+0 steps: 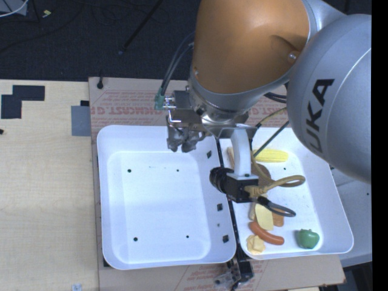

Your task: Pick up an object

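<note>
Yellow corn (271, 156) beside scissors (276, 193)

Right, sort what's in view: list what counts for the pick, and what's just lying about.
For the pick:
gripper, over the left bin's back edge
right bin items: corn cob, scissors, sausage, green pepper

Lying about:
cardboard sheet under the bins
wooden bench top
cables on the dark floor behind
</note>
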Controlling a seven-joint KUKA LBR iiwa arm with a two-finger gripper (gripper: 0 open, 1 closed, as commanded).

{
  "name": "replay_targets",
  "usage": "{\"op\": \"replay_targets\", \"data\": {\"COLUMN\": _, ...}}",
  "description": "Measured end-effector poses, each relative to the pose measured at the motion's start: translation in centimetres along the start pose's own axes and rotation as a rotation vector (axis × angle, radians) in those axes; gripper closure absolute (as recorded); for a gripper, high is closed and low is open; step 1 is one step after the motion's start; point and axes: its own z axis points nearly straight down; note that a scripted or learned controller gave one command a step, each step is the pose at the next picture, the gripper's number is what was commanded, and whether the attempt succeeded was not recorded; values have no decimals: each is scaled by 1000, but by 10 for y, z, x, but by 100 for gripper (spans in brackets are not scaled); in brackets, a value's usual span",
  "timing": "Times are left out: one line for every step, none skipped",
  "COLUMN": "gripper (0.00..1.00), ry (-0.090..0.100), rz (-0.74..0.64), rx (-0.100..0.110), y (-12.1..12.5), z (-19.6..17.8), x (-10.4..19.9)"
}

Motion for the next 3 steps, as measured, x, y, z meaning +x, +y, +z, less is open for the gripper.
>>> {"op": "replay_targets", "data": {"gripper": 100, "ry": -10, "rz": -3, "rx": 22, "y": -19, "z": 109, "x": 41}}
{"op": "replay_targets", "data": {"gripper": 100, "ry": 2, "rz": 1, "rx": -5, "y": -6, "z": -83, "x": 40}}
{"op": "replay_targets", "data": {"gripper": 100, "ry": -15, "rz": 1, "rx": 27, "y": -35, "z": 137, "x": 39}}
